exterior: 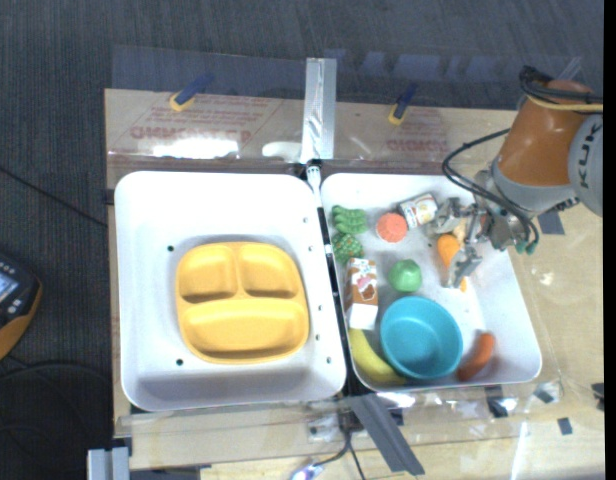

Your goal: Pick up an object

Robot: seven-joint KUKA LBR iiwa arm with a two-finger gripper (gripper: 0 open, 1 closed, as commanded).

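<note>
My gripper (462, 264) hangs over the upper right part of the right bin (518, 318), coming in from the right under the arm's orange band. An orange carrot-like piece (445, 250) lies right beside it on its left, touching or nearly so. Around it in that bin are a small labelled can (420, 211), a red-orange round piece (391, 227), a green ball (406, 275), a green leafy piece (347, 230), a small carton (362, 286), a banana (368, 358), a blue bowl (420, 337) and a red-orange sausage-shaped piece (477, 356).
The left bin (138, 268) holds a yellow divided tray (242, 300). A raised divider (326, 268) separates the two bins. Taped cardboard and a metal bracket (319, 108) lie behind the bins. A dark device (8, 303) sits off the bench at the left.
</note>
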